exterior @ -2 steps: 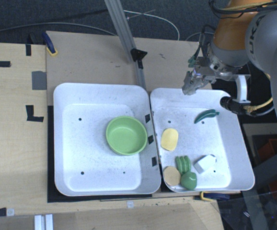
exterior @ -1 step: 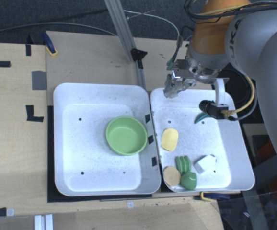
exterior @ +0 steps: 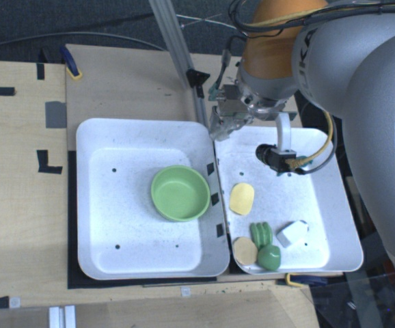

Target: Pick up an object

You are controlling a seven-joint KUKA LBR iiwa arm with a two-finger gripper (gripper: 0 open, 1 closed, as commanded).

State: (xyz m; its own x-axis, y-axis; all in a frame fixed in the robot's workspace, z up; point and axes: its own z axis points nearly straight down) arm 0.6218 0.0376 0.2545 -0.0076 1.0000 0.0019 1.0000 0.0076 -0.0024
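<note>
We note a pale wooden bench [exterior: 20, 183] with black tape marks, dark floor behind, and no legible writing. The left bin [exterior: 95, 183] holds a green bowl [exterior: 180, 193]. The right bin [exterior: 334, 244] holds a yellow piece [exterior: 242, 199], a tan disc [exterior: 245, 251], a green toy [exterior: 264, 244] and a white block [exterior: 294, 234] — all near its front. The gripper [exterior: 223, 123] sits over the bins' shared rear edge — whether its fingers are apart or together, we cannot tell.

One fixed cam above bench [exterior: 20, 183], angled down on both bins [exterior: 91, 183], arm [exterior: 361, 67] entering right.

Green bowl [exterior: 180, 193] upright in left bin; small items [exterior: 266, 241] clustered in right bin
</note>
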